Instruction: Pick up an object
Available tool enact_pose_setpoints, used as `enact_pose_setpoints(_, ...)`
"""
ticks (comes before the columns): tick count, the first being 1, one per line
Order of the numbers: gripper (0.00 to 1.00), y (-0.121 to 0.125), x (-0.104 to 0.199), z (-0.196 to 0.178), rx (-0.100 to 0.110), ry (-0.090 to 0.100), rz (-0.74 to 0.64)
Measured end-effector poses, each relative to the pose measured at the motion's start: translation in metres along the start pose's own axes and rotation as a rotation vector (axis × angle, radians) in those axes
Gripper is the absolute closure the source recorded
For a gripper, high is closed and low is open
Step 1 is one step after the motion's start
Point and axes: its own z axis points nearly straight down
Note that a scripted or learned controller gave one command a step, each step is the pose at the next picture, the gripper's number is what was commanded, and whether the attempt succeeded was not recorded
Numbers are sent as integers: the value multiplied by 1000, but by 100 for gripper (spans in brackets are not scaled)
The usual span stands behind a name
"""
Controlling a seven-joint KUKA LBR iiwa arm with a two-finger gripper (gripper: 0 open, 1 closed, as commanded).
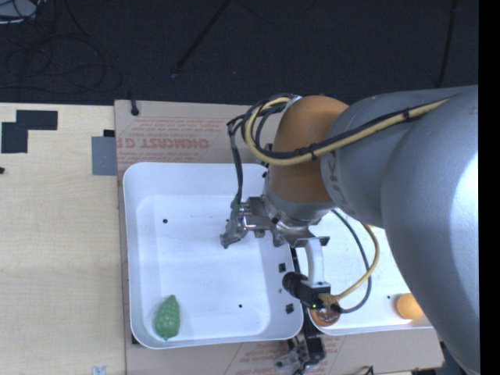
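Hovering above the shallow white left-hand bin [141, 209] near its right wall, grey two-finger gripper [231, 233], jaw state impossible to tell, well apart from the small green lumpy object [167, 317] in the bin's near-left corner.

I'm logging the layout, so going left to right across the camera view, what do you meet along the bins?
Left bin's wall → green object → claw → orange ball.

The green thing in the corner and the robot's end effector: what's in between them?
Just bare white bin floor lies between the green thing and the end effector, seen in the camera view.
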Motion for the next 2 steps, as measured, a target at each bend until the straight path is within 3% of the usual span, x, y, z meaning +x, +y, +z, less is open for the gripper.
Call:
enact_pose_setpoints(1,0,-62,-94,0,3,-4,15)
enact_pose_setpoints(2,0,-47,-8,0,-3,1,-3)
